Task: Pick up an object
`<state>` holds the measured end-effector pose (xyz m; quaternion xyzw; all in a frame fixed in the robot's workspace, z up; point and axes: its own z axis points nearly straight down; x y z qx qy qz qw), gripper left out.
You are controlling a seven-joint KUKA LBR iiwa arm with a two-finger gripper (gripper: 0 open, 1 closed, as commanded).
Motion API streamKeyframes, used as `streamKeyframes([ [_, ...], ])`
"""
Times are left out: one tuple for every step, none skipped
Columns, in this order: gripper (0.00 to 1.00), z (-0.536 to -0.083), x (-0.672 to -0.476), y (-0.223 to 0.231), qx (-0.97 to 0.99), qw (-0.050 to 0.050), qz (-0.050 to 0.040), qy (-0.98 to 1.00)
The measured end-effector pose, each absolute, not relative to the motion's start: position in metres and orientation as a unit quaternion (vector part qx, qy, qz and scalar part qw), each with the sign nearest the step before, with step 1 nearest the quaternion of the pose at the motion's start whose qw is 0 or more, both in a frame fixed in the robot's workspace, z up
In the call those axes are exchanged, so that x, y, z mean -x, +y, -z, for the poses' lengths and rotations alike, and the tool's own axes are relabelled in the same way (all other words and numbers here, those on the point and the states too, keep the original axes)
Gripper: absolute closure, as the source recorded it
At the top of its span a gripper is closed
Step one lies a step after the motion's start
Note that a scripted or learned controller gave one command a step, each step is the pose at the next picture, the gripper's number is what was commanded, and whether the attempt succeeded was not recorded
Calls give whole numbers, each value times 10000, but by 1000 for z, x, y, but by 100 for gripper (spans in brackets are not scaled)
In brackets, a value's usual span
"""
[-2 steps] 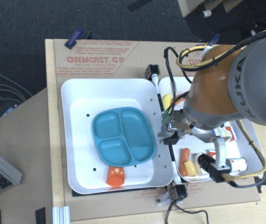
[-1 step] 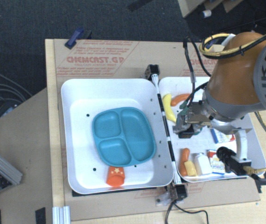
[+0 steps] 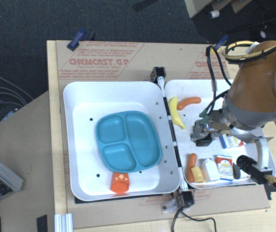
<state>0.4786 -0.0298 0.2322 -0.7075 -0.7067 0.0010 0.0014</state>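
Gripper [image 3: 202, 134]: sits low over the middle of the right bin [image 3: 196, 84]; we cannot tell its state, nor whether it has hold of anything.
Arm [image 3: 254, 88]: we see it enter from the right, orange band above the grey wrist.
Banana [image 3: 176, 113]: lies in the right bin near the divider, just left of the gripper.
Sausage [image 3: 190, 101]: red-orange, beside the banana's upper end.
Front items: we note an orange carrot [image 3: 191, 160], a white bottle [image 3: 208, 169] and a small red-and-white carton [image 3: 224, 167] along the right bin's near wall.
Left bin [image 3: 75, 129]: holds a blue divided plate [image 3: 128, 140] and an orange cup [image 3: 120, 182] with a star, touching the plate's near edge.
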Motion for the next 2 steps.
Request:
streamKeyframes([
  [100,-218,-479,-36,7074,16,-9,-7068],
  [100,-204,-479,3,7069,19,-9,-7073],
])
